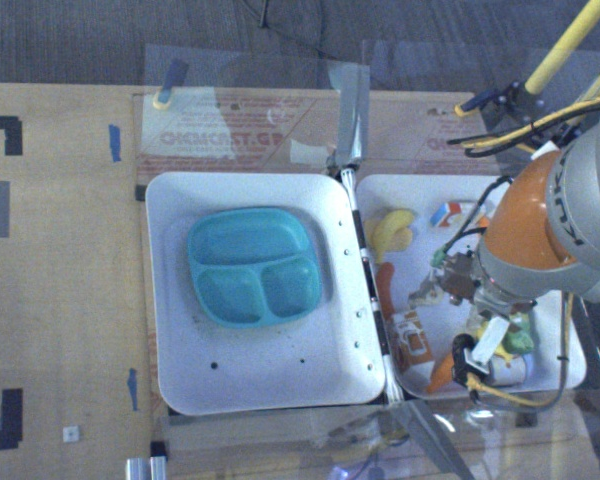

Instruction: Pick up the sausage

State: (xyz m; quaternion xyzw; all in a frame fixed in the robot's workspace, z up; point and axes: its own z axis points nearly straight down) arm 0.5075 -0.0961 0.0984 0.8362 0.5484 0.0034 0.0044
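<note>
- Approach step: the tool (pixel 442 283) hung near the sausage (pixel 383 290); whether it was spread or pressed together could not be told.
- The next move required centring over the sausage.

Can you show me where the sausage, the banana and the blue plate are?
sausage (pixel 384 290): camera view, the middle of its reddish length.
banana (pixel 392 231): camera view, its yellow middle.
blue plate (pixel 242 243): camera view, the bare floor of its largest compartment.
</note>
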